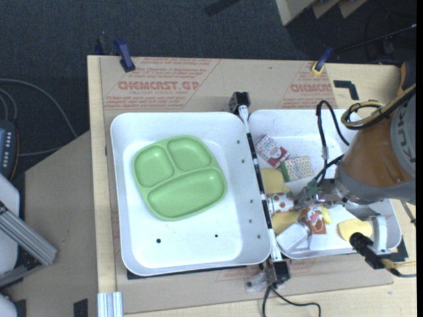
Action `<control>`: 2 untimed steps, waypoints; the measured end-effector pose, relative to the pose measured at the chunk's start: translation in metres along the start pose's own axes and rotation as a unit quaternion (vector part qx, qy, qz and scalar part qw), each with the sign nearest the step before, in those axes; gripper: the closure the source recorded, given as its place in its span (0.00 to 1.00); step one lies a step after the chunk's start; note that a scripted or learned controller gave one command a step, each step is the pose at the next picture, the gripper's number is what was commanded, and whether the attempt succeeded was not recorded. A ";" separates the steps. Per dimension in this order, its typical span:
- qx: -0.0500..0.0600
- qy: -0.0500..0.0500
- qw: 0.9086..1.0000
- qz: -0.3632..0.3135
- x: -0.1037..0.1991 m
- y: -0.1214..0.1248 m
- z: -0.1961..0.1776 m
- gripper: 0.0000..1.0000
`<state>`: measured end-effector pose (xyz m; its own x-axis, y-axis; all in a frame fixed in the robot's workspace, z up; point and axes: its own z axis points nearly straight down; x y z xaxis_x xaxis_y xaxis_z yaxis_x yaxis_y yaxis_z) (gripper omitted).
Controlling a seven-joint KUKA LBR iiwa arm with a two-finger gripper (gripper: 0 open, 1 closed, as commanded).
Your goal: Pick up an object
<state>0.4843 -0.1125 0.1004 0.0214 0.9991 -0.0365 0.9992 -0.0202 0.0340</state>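
Observation:
My gripper [312, 199] hangs low over the middle of the right bin [294, 119], beneath the grey wrist and orange band of the arm. Right under it lie a small red packet [317, 220] and a red-and-white item [284, 203]. Close by are a yellow block [272, 179], a yellow wedge [284, 222], a speckled green-and-white packet [298, 168] and a red-and-white wrapper [270, 149]. A pale yellow piece [353, 228] lies at the bin's front right, partly behind the arm. Nothing is visibly lifted.
The left bin [125, 197] holds a green divided plate [179, 176]. A black rail with clamps [254, 170] separates the two bins. Black cables [322, 131] loop from the arm over the right bin's back.

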 end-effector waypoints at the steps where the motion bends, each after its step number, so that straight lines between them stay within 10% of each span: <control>1: 0.005 0.006 1.000 -0.002 0.043 0.046 -0.090 1.00; 2: 0.017 0.018 1.000 -0.010 0.074 0.017 -0.109 1.00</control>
